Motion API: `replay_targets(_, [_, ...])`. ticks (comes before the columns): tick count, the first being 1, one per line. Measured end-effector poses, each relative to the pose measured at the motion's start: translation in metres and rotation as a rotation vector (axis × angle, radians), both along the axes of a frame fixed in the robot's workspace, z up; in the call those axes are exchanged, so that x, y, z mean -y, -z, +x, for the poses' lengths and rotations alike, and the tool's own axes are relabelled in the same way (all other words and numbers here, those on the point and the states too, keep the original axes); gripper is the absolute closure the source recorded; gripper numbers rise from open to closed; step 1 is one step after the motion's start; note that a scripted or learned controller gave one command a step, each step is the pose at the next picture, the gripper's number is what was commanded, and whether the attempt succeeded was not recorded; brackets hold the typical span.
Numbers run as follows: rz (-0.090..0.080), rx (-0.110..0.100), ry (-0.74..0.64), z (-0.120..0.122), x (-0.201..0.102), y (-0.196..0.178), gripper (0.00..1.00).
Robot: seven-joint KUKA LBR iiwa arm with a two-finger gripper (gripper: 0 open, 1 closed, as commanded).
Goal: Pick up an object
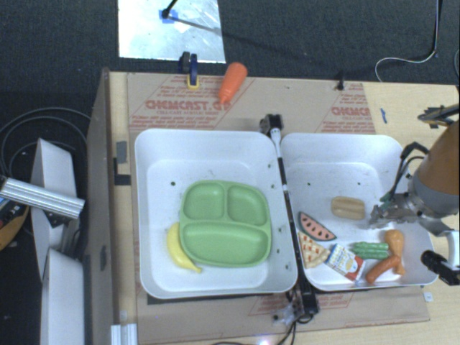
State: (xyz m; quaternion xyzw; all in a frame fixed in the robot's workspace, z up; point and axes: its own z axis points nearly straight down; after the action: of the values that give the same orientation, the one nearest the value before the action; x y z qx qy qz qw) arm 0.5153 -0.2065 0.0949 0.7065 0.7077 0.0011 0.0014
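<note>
The right bin [338, 153] holds several toy foods. A tan bread piece [348, 208] lies near its middle. A watermelon slice [315, 227] and a pizza slice [311, 251] sit at the left side. A green pod [369, 249], a red-and-white packet [343, 260] and two orange pieces [387, 257] lie along the front. My gripper [384, 213] hangs low at the bin's right side, just right of the bread piece and just above the upper orange piece. Nothing is visibly held.
The left bin [162, 164] holds a green divided plate [226, 223] with a banana [179, 249] at the plate's left edge. An orange carrot [231, 82] lies outside the bins on the cardboard at the back. A black divider clip [274, 126] joins the bins.
</note>
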Motion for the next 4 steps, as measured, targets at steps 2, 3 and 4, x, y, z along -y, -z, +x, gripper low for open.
replay_targets(2, [0.001,-0.003,-0.004,0.009,-0.061,0.000,1.00])
replay_targets(3, [0.001,-0.002,-0.001,0.009,-0.059,0.000,0.00])
replay_targets(4, [-0.001,-0.003,0.006,-0.030,0.004,0.011,0.00])
